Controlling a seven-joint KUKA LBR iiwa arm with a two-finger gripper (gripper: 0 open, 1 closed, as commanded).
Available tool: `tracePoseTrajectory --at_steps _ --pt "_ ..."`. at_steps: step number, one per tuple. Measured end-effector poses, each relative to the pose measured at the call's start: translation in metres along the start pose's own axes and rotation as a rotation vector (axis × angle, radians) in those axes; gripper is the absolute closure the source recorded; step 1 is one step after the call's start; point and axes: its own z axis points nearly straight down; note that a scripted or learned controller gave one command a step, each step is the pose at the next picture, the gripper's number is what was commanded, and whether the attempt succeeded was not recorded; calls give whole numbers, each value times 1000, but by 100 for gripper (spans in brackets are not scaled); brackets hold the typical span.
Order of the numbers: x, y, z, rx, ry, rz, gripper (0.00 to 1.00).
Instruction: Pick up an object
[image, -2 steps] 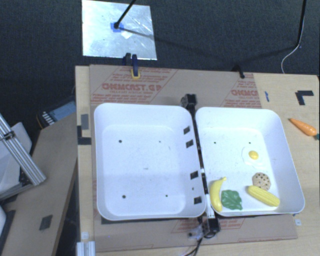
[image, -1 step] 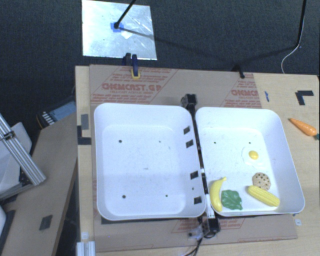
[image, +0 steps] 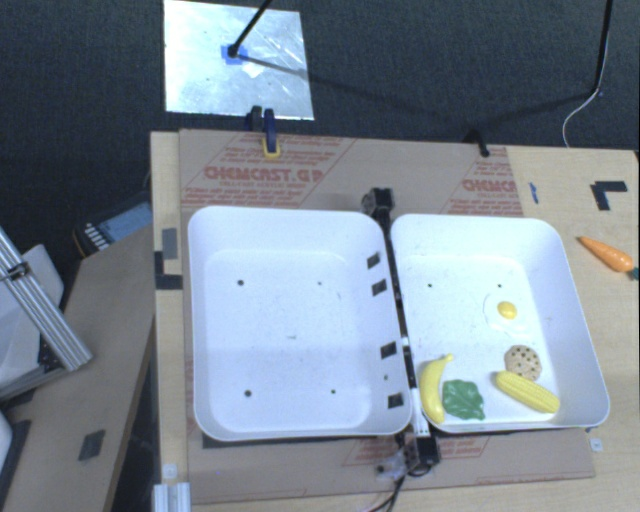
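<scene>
Two shallow white bins sit side by side on the bench. Along the front of the right bin (image: 560, 270) lie a yellow banana (image: 432, 388), a green leafy piece (image: 464, 400), a yellow corn cob (image: 527, 392) and a brown cookie (image: 522, 360). A fried egg with a yellow yolk (image: 505, 311) rests a little farther back, toward the right wall. The left bin (image: 290, 330) shows bare white floor with a few small dark marks.
An orange carrot (image: 607, 253) lies on the bench outside the right bin's right wall. A shiny metal plate (image: 238, 60) lies on the dark floor at the back. An aluminium frame (image: 40, 310) stands at the left edge.
</scene>
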Motion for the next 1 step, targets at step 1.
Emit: tracePoseTrajectory --at_steps 1 --pt "1 0 -12 -4 -3 -6 100"
